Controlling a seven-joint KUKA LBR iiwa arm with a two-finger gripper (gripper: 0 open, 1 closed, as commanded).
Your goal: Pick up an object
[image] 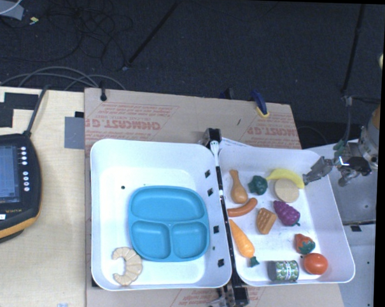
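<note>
Pincer (337, 166) apparently open at right bin (341, 251) rim; cardboard (181, 120) print unreadable.

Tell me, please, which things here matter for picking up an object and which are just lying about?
Job: gripper; banana, carrot, tomato, can in the right bin.
Lying about: blue tray, croissant, pendant.

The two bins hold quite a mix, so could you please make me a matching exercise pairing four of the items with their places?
Things:
1. croissant
2. tomato
3. banana
4. blue tray

Places:
A. right bin, far edge
B. left bin, near left corner
C. left bin, middle
D. right bin, near right corner

Pairs: 1-B, 2-D, 3-A, 4-C
</note>
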